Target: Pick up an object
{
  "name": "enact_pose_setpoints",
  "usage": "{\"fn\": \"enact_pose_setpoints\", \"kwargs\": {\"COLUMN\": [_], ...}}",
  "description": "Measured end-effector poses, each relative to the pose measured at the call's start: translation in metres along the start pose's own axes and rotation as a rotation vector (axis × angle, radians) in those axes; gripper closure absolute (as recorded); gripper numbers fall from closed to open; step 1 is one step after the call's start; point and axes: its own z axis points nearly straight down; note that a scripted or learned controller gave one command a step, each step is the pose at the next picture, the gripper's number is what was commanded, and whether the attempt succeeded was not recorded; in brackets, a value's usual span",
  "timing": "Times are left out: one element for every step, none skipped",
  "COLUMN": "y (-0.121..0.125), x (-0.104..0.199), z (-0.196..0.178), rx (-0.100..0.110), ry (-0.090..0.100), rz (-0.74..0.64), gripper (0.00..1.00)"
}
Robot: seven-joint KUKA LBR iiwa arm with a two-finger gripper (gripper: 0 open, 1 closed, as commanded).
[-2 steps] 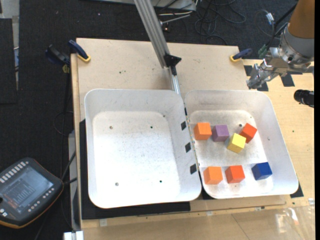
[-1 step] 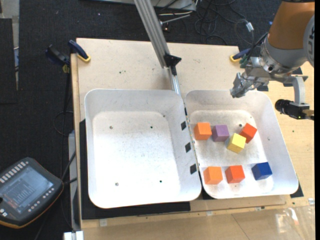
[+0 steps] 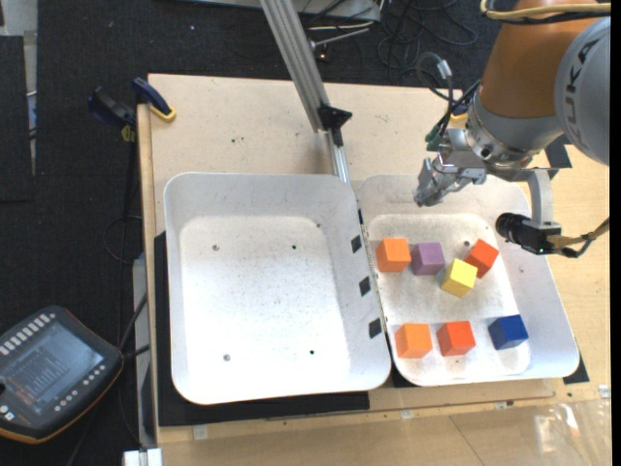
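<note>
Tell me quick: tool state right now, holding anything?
Tool: hangs over the back edge of the right bin, above the blocks; nothing seen in it; open or shut cannot be told.

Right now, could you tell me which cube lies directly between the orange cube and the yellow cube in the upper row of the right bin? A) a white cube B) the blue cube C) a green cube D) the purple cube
D: the purple cube sits just right of the orange cube and left of the yellow cube.
</note>
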Motion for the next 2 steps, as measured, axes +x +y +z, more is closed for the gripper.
{"fn": "enact_pose_setpoints", "kwargs": {"y": [-0.003,-0.015], "x": [0.052,0.096], "z": [0.01,0.014], "rx": [-0.001,0.0], "ry": [-0.001,-0.001], "rz": [0.0,0.001], "gripper": [1.0,1.0]}}
